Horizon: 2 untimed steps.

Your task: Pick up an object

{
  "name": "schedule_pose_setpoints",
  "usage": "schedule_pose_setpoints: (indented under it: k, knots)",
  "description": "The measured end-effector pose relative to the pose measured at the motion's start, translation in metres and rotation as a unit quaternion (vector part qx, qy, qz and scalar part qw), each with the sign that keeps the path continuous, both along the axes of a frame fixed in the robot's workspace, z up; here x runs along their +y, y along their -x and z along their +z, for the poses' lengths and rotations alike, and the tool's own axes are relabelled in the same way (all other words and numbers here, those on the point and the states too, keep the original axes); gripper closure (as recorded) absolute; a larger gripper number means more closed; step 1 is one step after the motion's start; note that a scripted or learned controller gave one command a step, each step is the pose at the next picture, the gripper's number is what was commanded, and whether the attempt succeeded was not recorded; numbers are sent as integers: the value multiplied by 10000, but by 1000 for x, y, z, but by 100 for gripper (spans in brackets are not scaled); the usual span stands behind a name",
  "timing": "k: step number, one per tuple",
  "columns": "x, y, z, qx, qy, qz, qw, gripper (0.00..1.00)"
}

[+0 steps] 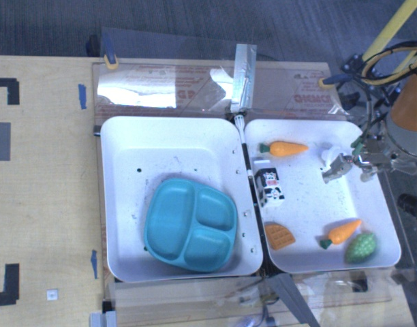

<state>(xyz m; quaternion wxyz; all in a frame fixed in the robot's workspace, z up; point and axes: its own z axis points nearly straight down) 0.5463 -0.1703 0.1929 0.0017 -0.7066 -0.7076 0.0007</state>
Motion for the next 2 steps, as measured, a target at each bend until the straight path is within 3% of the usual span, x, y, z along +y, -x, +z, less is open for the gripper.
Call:
schedule_pose_setpoints:
  k: [1,2]
  knots:
    - [-40,41,-97,-32,-42,120,9999,0]
    - [-45,58,-103,-90,-29,1322,9912,0]
